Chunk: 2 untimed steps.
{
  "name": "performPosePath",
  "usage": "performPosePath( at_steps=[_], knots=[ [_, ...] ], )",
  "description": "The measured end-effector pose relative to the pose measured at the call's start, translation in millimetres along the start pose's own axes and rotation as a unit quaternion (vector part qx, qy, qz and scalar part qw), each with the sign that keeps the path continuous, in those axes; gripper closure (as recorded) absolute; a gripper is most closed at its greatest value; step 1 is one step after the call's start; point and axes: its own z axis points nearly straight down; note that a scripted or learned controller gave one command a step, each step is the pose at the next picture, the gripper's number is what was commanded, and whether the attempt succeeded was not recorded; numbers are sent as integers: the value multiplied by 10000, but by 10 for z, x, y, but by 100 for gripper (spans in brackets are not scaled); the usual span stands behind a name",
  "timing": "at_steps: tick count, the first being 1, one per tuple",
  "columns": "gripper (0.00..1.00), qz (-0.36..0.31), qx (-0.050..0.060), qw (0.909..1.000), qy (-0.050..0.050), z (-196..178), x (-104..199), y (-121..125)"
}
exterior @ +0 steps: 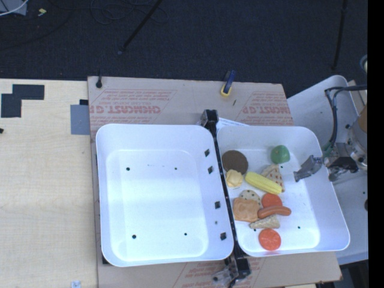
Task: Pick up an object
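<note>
Camera view, from above and at a slant: you see the table point(42, 179) carrying a cardboard sheet point(180, 104), on which two shallow white bins sit side by side, their inner rims touching.

Left bin point(114, 221): its floor shows only small dark holes.

Right bin point(327, 221): all the loose things lie here, gathered toward the inner edge next to the left bin. Nearest the far edge you find a green ball point(279, 154) and, closer to the inner rim, a brown disc point(234, 161). Just below the disc sits a pale yellow piece point(234, 178), with a yellow corn cob point(263, 182) lying slantwise beside it and a wedge-shaped slice point(274, 174) touching the cob's far end. Toward the near edge follow a tan cookie-like piece point(245, 209), a red tomato point(271, 200), a sausage point(275, 211) lying across it, a pale wedge point(266, 222) and an orange-red disc point(270, 239), the last lying apart from the heap.

Hand point(307, 168): it reaches in over the right bin's right-hand rim, near the green ball and the slice but touching neither. Nothing shows between its fingers; you cannot tell from this angle whether they are spread or closed.

A blue-and-yellow clamp point(228, 83) grips the far edge of the cardboard.
</note>
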Motion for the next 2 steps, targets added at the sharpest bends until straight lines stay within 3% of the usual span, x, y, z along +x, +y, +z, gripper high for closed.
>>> performPosePath(
  at_steps=[1,2],
  knots=[
    [0,-26,25,10000,10,1226,59,340],
    [0,-21,-28,10000,-5,1557,184,1221]
  ],
)
